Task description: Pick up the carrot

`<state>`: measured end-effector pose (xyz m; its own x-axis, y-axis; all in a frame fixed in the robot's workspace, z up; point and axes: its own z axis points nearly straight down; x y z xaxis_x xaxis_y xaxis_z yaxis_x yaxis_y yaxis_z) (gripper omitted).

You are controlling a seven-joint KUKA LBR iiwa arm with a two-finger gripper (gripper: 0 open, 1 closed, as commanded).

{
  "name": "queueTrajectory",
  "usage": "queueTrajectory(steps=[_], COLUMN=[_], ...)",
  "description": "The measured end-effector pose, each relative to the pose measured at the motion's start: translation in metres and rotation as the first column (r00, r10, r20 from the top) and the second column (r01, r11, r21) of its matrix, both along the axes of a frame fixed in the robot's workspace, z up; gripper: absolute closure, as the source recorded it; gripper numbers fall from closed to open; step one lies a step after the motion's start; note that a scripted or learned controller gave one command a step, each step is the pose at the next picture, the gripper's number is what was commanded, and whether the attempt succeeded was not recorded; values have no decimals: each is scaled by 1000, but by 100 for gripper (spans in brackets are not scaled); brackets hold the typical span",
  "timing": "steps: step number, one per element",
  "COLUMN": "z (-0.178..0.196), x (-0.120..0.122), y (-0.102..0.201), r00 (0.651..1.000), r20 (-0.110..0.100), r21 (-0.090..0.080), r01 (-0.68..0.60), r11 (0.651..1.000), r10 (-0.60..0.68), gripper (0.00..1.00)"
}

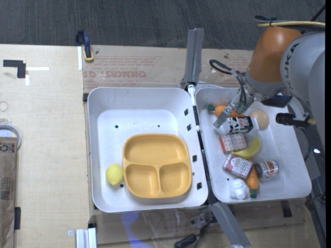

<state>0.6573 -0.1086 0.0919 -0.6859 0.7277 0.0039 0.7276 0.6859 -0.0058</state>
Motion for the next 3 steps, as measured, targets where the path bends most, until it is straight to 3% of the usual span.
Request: queueTrajectory(steps=[1,2,3], z=[11,100,109], x=[2,-8,-7], y=[0,56,55], r00=[1000,987,988], r20=[10,9,10], r21=[-2,1,0], r01=[-2,158,156], r11=[1000,988,988], r10=[2,-158,-156], gripper=[100,100,100])
